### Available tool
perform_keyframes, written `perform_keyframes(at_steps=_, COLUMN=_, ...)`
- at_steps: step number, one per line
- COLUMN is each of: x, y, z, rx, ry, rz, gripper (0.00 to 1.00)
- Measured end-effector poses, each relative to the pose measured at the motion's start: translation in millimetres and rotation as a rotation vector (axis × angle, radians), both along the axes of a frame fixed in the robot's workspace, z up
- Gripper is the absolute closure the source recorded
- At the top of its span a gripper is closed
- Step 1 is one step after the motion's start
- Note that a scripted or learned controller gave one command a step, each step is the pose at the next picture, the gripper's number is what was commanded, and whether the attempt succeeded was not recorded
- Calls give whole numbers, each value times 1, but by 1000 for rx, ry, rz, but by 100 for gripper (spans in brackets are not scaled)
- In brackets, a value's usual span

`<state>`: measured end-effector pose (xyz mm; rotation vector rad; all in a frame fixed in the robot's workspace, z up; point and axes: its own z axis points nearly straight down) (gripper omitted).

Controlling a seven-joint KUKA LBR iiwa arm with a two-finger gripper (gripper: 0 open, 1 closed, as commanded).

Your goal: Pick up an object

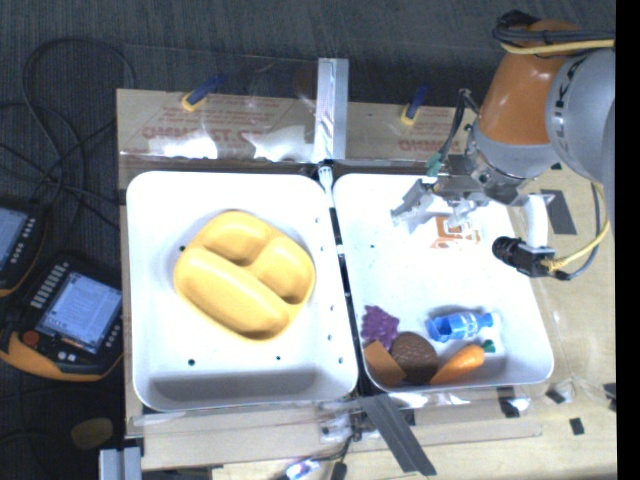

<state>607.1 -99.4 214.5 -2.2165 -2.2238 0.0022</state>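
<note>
Tool [440, 200] hangs over the right bin's [520, 298] far end, how far open I cannot tell, nothing seen between its tips. Bottle [459, 324], carrot [460, 362] and purple toy [379, 322] cluster along that bin's near edge.

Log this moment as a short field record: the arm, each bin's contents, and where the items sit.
arm: grey arm with orange band, its gripper over the far part of the right white bin
left white bin: large yellow bun-shaped object, near the middle
right bin, near edge: purple grape bunch, brown rounded object, small blue plastic bottle, orange carrot
grasp: nothing visibly held
</note>
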Motion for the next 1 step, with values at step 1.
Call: perform_keyframes(at_steps=1, x=3, y=-94, z=-66, rx=-1, ry=0, rz=131, gripper=0)
